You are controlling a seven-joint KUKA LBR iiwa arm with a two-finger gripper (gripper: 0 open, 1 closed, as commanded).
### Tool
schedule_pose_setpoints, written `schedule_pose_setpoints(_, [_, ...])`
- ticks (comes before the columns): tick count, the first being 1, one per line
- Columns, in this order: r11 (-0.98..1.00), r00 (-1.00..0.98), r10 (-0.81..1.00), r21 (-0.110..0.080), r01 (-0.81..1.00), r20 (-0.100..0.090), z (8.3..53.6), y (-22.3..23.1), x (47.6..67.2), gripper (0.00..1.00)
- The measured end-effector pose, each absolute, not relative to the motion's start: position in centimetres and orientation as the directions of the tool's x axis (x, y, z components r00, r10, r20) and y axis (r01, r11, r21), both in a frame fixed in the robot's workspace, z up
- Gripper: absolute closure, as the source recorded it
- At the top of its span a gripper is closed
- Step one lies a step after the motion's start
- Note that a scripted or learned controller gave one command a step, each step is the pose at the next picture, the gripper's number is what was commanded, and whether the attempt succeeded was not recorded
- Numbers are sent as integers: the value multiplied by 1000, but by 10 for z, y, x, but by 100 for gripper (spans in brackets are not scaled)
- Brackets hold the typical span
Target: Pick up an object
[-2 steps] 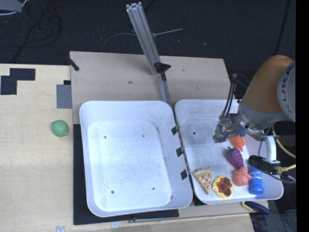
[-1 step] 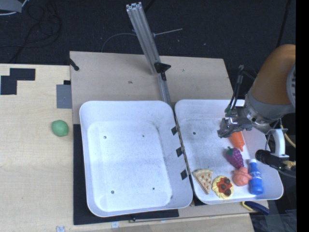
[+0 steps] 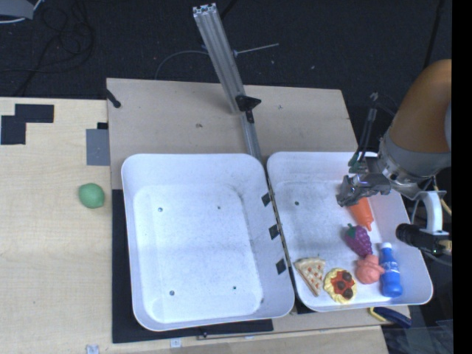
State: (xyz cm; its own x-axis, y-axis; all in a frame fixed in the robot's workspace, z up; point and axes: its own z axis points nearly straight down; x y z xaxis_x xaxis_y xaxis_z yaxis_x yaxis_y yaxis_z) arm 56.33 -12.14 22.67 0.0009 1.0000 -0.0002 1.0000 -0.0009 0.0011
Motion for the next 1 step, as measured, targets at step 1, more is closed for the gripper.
schedule_pose_setpoints(1, [3,-3,1000,-1,1000,1,218,-68,581,100])
